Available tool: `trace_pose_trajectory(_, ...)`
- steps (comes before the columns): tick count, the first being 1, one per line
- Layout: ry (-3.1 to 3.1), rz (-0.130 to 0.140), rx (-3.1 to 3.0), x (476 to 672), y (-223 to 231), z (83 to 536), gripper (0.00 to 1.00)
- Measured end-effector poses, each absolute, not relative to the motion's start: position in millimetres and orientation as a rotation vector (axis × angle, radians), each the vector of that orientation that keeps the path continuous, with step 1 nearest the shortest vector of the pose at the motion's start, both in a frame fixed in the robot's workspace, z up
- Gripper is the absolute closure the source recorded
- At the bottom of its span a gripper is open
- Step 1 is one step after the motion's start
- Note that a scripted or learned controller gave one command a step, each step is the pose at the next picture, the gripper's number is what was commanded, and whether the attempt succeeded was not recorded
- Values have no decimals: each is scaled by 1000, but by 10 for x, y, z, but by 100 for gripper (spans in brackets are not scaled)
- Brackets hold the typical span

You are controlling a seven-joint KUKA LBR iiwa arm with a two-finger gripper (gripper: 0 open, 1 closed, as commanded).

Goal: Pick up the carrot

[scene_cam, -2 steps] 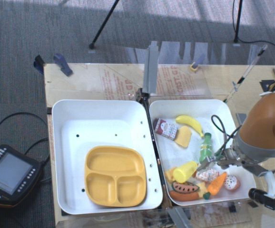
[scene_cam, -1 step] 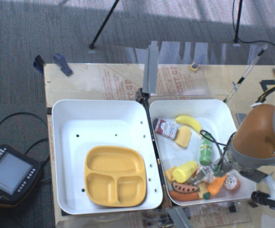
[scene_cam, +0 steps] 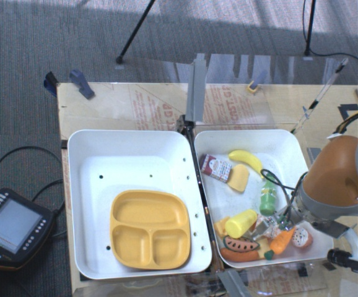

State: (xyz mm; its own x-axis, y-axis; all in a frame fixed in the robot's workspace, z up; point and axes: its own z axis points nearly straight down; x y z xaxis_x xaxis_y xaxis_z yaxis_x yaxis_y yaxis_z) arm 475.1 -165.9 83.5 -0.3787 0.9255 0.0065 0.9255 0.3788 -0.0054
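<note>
Though hidden under the orange wrist, end effector (scene_cam: pixel 282 218) seemingly just above-left of carrot (scene_cam: pixel 280 241); finger state impossible to tell. Carrot low in right bin (scene_cam: pixel 290 142), near its front-right corner, between hot dog (scene_cam: pixel 241 246) and round white piece (scene_cam: pixel 302 238). Long axis slanted, green tip lower-left, broad end upper-right toward wrist

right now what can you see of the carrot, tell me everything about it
The carrot is a small orange toy, plastic by its look, with a green stub at its lower left end. It lies tilted in the right bin, near the front right corner, thicker end up and to the right. The gripper is just above it; whether they touch is unclear. A red-and-white round piece sits against its right side, and the hot dog lies to its left.
</note>
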Motion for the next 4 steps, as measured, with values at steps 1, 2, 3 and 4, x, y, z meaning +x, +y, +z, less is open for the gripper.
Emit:
trace_pose_trajectory(1,-2750,0,-1507,5218,-1354,842,0)
trace_pose_trajectory(2,-2727,2,-1547,4763,-1896,842,0)
trace_pose_trajectory(3,-2669,0,-1644,5167,-1743,839,0)
trace_pose_trajectory(4,-2823,-1,-1373,5521,-1582,1220,0)
